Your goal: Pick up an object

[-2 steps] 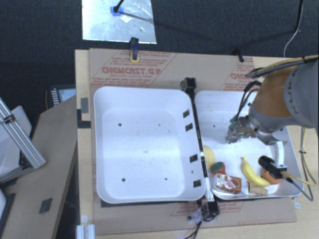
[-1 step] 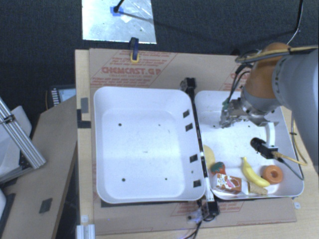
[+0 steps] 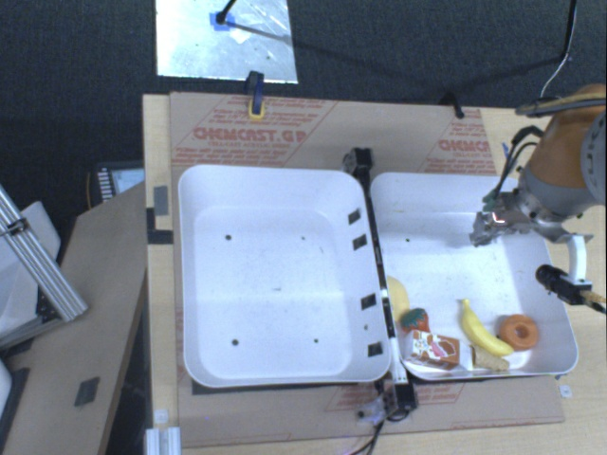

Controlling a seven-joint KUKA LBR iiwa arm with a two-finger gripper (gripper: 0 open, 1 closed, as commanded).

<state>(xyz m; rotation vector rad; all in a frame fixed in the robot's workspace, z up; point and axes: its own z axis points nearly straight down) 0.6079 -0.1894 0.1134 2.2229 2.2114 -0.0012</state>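
The right bin (image 3: 446, 197) holds its objects along the near edge. A yellow banana (image 3: 477, 328) lies beside an orange ring-shaped toy (image 3: 518, 332). Left of them are a red and white packet (image 3: 434, 350), a small red fruit with a green top (image 3: 413, 318) and a pale yellow piece (image 3: 397, 298) against the divider. My gripper (image 3: 486, 226) hangs over the far right part of this bin, well behind the objects and touching none of them. The grey arm with its orange band (image 3: 569, 145) enters from the right.
The left bin (image 3: 275, 273) stands beside the right one on a cardboard sheet (image 3: 313, 126). A black clip (image 3: 358, 159) sits at the far end of the divider. A shiny metal plate (image 3: 226, 27) lies on the dark floor beyond.
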